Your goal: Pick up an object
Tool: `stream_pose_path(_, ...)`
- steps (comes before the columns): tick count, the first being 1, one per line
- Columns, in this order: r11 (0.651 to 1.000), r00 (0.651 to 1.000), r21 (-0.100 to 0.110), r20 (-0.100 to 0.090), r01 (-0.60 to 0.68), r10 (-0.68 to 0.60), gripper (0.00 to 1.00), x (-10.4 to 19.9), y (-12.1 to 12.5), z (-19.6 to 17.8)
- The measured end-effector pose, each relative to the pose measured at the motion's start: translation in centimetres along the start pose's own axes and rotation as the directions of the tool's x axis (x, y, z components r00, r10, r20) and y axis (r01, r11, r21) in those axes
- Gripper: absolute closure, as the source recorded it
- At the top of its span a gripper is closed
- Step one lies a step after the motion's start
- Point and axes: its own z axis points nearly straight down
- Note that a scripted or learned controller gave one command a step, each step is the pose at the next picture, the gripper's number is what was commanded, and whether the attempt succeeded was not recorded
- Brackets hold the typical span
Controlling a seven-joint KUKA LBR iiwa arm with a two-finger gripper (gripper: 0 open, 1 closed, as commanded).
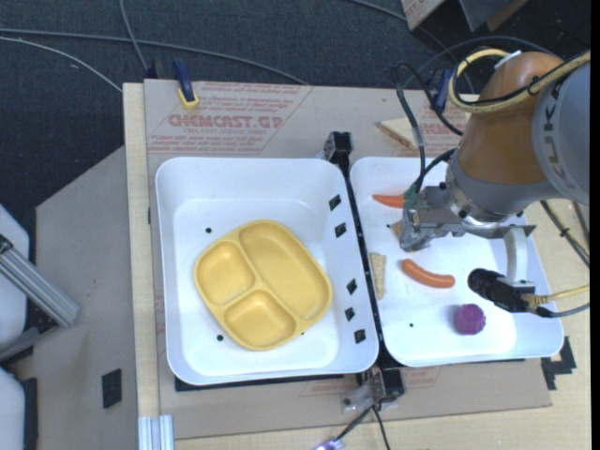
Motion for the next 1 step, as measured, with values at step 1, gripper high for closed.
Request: stream_pose_path(1,1.000,1.000,-0.004,-0.001,0.001,-0.001,1.00,5.59,1.14,-1.08)
